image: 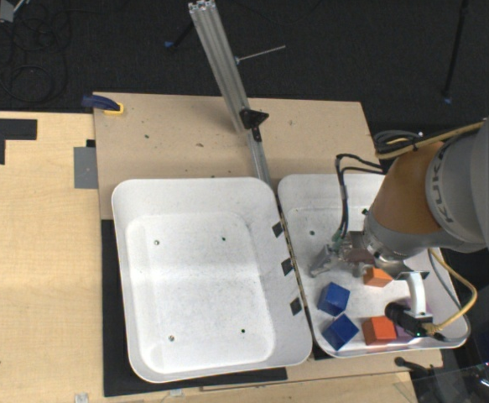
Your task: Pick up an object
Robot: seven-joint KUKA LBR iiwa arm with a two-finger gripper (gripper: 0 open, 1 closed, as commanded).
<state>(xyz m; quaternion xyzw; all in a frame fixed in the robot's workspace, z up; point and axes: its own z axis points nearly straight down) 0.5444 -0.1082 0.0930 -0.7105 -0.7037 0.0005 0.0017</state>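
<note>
Right now the gripper hangs low in the right bin, fingers spread, nothing between them. Blue cube just nearer looks light, rigid; grip opposite flat faces.

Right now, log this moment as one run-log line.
arm: over right bin | pincer: above bin floor, nothing visibly held | nearby: two blue cubes, orange block

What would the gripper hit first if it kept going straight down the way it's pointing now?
Most likely the bare white floor of the right bin. The gripper points down and toward the divider, with the upper blue cube just beside that line. Depth is unclear from this one slanted view, so it might clip the cube.
</note>
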